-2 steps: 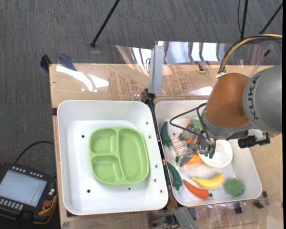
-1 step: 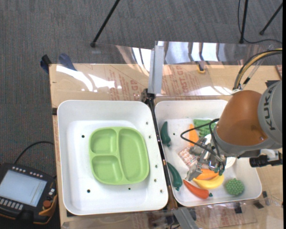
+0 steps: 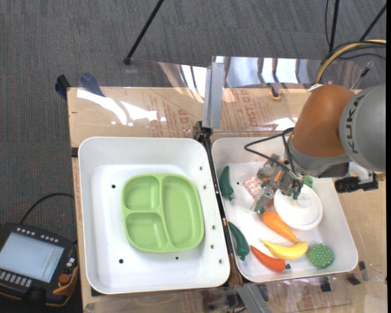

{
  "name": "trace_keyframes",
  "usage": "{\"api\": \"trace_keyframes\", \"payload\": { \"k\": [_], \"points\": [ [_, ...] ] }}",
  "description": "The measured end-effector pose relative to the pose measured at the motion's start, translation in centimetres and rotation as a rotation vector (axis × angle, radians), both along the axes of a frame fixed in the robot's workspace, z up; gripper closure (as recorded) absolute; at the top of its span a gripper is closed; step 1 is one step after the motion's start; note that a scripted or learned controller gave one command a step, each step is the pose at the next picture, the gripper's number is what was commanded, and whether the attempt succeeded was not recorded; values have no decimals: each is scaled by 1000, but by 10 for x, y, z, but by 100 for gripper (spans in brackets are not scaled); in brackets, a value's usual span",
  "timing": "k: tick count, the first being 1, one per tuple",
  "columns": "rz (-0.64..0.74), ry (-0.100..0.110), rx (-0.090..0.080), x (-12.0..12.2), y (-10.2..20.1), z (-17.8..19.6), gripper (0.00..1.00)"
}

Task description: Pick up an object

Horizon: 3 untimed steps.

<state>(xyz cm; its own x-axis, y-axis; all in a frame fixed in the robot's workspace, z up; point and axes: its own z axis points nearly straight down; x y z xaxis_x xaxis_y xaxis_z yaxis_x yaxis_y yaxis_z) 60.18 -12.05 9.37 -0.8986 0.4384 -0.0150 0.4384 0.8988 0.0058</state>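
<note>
Bench [image 3: 150, 113], brown board surface, fills centre of frame. Directly on it: two shallow white bins side by side, left bin [image 3: 94, 240] toward lower left, right bin [image 3: 342, 223] toward lower right, rims touching at centre.

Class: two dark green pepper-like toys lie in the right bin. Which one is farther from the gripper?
The lower green pepper, by the bin's front-left corner; the upper green pepper lies level with the gripper.
</note>
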Motion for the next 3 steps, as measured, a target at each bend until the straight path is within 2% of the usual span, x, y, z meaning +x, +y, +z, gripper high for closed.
{"api": "trace_keyframes", "payload": {
  "k": [1, 2, 3],
  "points": [
    [-53, 5, 1, -50, 35, -1, 0],
    [-91, 2, 0, -111, 39, -1, 0],
    [8, 10, 0, -84, -53, -4, 0]
  ]
}}
